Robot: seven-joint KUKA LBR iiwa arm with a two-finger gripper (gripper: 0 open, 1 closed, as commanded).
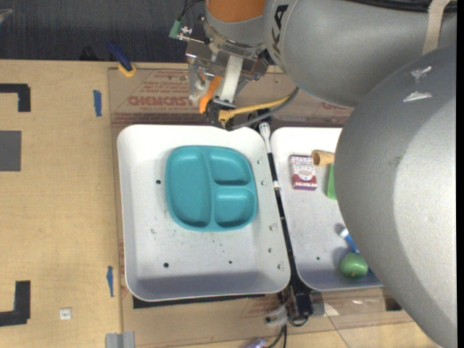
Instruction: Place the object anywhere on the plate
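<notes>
**Hovering behind the left bin, plate not yet loaded**

Hanging above the far rim of the left white bin (138,267), my gripper (217,100) seems to pinch something small, orange and yellow (212,98), though I cannot tell for sure. The teal divided plastic plate (210,187) lies bare. Next I judge a short move toward it, then lowering. My grey arm hides much of the right white bin (312,267).

The plate (212,188) lies in the left bin (138,259), toward its far half. Right of the plate, in the right bin (308,263), sits a small box (303,172). A round fruit (354,265) rests further right and nearer the front. The gripper (215,106) hangs behind the plate, beyond the bin's far rim.
</notes>
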